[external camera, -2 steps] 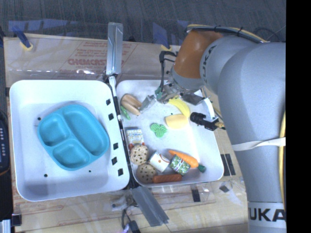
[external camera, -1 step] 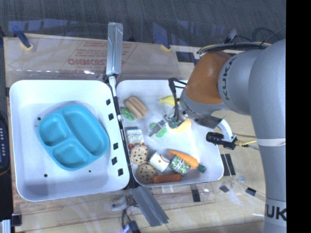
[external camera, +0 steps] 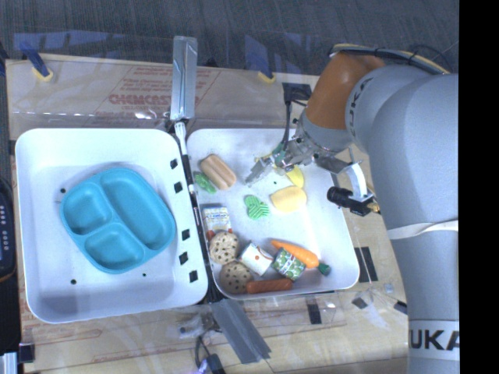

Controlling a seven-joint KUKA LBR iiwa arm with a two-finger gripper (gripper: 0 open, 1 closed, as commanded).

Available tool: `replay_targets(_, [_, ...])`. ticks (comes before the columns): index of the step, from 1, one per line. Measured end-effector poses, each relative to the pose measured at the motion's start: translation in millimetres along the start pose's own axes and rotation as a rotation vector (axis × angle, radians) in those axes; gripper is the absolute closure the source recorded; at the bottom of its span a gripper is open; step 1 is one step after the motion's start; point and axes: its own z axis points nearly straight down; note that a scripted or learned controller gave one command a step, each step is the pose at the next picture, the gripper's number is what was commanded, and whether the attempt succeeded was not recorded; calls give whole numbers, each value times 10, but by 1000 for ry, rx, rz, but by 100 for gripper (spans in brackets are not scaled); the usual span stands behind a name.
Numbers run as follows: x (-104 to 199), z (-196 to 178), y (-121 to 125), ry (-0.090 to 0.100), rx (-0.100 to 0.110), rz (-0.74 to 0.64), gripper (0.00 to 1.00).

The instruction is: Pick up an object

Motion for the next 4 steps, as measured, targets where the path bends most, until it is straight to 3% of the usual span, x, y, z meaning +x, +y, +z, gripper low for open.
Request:
replay_targets(1, [-22, -118, 22, -14, -12, -5, 100])
replay_targets(2, [279, -2, 192, -21, -12, -396, 100])
replay_targets(3, [276, -3, 190, -21, -12, -395, 0])
replay_targets(4, [360, -713, 27, -28, -15, -550, 0])
